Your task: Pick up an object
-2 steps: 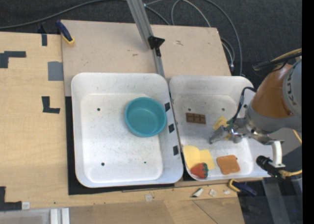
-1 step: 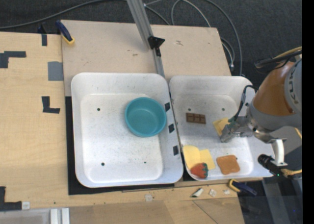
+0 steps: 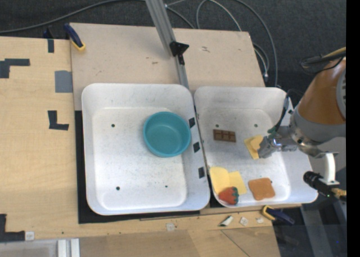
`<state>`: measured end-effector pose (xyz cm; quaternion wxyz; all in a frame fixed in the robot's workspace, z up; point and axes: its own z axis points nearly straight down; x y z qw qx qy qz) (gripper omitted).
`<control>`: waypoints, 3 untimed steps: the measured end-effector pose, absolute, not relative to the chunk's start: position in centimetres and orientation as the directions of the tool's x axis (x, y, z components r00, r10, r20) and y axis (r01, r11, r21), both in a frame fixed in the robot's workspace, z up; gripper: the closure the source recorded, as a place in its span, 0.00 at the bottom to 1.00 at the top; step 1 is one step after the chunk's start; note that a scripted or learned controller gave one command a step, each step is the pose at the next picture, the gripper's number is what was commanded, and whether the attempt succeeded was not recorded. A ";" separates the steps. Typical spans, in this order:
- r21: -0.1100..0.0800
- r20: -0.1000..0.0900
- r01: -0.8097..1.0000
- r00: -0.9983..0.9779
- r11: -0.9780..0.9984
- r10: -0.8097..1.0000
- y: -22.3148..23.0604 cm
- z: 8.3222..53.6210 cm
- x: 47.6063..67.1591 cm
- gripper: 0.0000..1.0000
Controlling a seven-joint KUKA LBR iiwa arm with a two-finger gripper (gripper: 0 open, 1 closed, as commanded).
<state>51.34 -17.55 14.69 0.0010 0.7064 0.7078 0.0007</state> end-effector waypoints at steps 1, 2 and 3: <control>0.003 -0.001 1.000 -0.002 0.002 1.000 -17.3 19.0 51.2 1.00; 0.006 -0.002 1.000 -0.002 0.002 1.000 -17.2 25.1 51.9 1.00; -0.002 0.001 1.000 -0.006 0.006 1.000 -12.2 23.7 52.2 1.00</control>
